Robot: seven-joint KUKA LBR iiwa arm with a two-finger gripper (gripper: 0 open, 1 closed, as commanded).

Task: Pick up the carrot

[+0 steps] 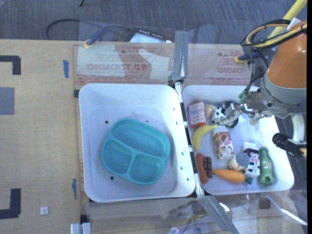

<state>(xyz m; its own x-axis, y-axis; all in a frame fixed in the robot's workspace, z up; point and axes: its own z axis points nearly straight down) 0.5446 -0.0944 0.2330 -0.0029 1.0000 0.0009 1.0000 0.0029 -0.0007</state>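
Observation:
The orange carrot [229, 175] lies flat near the front edge of the right bin [285, 179], pointing left to right. It sits between a dark chocolate bar [207, 166] and a black-and-white milk carton [252, 163]. My gripper [233, 115] hangs over the back part of the same bin, well behind the carrot and above a small cow-patterned item [219, 113]. Nothing from the bin is visibly held in it. The grey arm with its orange band [287, 67] reaches in from the right.
The right bin also holds a banana [201, 134], a red-and-white box [196, 113], a brown snack carton [223, 144], a red sausage [200, 168] and a green bottle [264, 167]. A teal divided plate [136, 151] rests in the left bin [92, 106].

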